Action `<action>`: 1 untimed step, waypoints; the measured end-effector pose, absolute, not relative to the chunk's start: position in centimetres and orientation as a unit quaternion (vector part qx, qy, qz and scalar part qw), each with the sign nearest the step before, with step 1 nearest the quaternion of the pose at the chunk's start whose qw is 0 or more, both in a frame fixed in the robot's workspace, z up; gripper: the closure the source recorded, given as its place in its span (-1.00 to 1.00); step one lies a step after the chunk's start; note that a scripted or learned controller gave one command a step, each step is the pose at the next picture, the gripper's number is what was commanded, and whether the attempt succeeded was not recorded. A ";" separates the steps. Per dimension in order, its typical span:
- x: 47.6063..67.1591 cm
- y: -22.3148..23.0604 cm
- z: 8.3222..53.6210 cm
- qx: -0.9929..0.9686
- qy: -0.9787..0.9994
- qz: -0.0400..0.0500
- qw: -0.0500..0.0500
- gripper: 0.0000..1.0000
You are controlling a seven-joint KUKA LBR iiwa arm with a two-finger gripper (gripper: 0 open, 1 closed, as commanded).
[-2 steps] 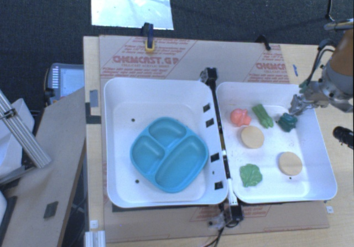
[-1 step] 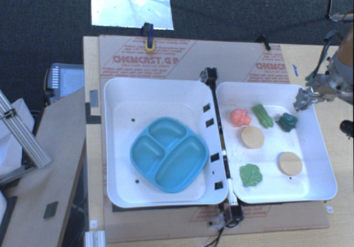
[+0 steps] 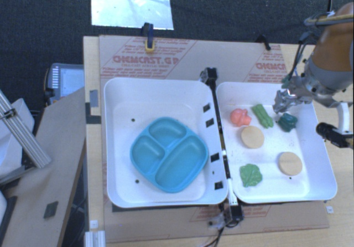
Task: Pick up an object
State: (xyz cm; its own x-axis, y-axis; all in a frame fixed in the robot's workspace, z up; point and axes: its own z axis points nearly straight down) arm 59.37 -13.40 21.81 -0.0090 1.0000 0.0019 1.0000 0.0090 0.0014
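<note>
Two shallow white bins sit side by side on the table (image 3: 94,52), which is covered by a cardboard sheet with red print. The left bin (image 3: 119,96) holds a blue divided plate (image 3: 168,153) with three compartments, lying flat a little right of the bin's middle. The right bin (image 3: 315,185) holds six small toy foods. A pink piece (image 3: 240,117) lies near the upper left, touching or just beside a long green vegetable (image 3: 262,115) set at a slant to its right. Below them is a round tan disc (image 3: 252,137), and a second tan disc (image 3: 290,163) lies lower and further right, well apart from the first. A leafy green piece (image 3: 250,175) rests near the bin's front wall. A dark teal piece (image 3: 287,123) lies right of the long green vegetable, in the upper right part of the bin. The grey arm with its orange band reaches in from the right, and the gripper (image 3: 283,102) hangs over the right bin's upper right area. Its jaws sit just above and slightly left of the dark teal piece, very near it, between that piece and the long green vegetable. Nothing shows between the jaws, and how wide they stand cannot be told at this size.
</note>
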 end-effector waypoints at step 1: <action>59.7 -7.5 21.2 -0.703 -0.711 -0.001 0.000 1.00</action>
